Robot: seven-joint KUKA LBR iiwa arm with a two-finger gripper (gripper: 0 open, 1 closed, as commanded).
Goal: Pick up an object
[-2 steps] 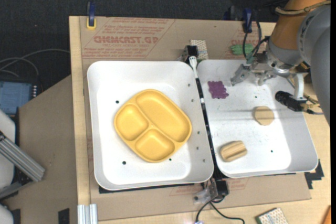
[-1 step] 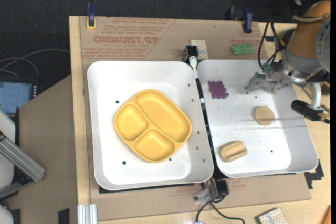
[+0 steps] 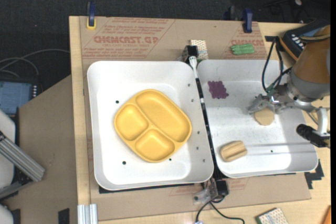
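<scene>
Cardboard bench (image 3: 131,34) on dark carpet — yellow tray (image 3: 152,125) in left bin (image 3: 100,113); right bin (image 3: 294,157) holds purple piece (image 3: 217,89), bread roll (image 3: 233,150), tan lump (image 3: 264,117) under the gripper (image 3: 268,104) — fingers spread, arm cut off.

The arm (image 3: 315,68) runs out of the picture at the right edge, so only its wrist end shows. The gripper (image 3: 266,105) stands over a tan lump (image 3: 265,118), covering its upper part; whether the fingers touch it cannot be told. The purple thing (image 3: 218,89) is too small to name. At the bottom edge a patterned card (image 3: 272,216) is cut off.
</scene>
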